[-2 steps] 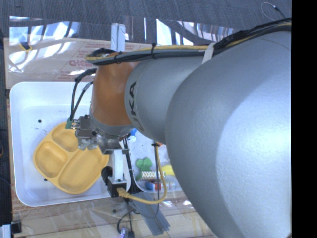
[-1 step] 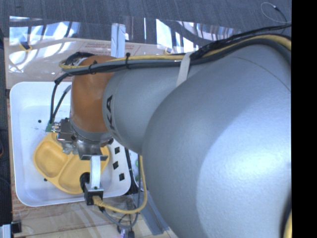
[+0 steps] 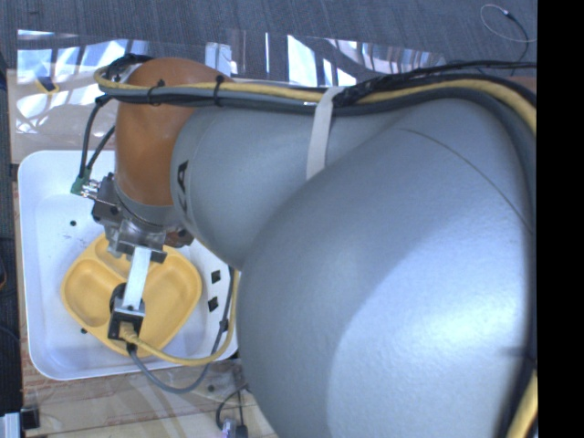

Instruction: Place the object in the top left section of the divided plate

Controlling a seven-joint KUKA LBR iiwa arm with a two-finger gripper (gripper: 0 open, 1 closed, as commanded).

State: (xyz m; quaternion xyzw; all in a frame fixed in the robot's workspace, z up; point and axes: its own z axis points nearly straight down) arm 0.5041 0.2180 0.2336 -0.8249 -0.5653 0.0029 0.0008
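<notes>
A yellow divided plate (image 3: pixel 87 290) lies in the left white bin (image 3: pixel 36 245), toward its near side. My gripper (image 3: pixel 137 243) hangs straight down over the plate's middle, under the orange band of the wrist. The wrist body hides the space below the gripper, so what lies on the plate's centre and far sections is covered. The plate's left section and right section (image 3: pixel 178 290) look bare where they show.
The grey arm covers the whole right half of the view, including the right bin. Two small dark bits (image 3: pixel 215 278) lie on the bin floor right of the plate. Bare white floor (image 3: pixel 55 199) runs left of and behind the plate.
</notes>
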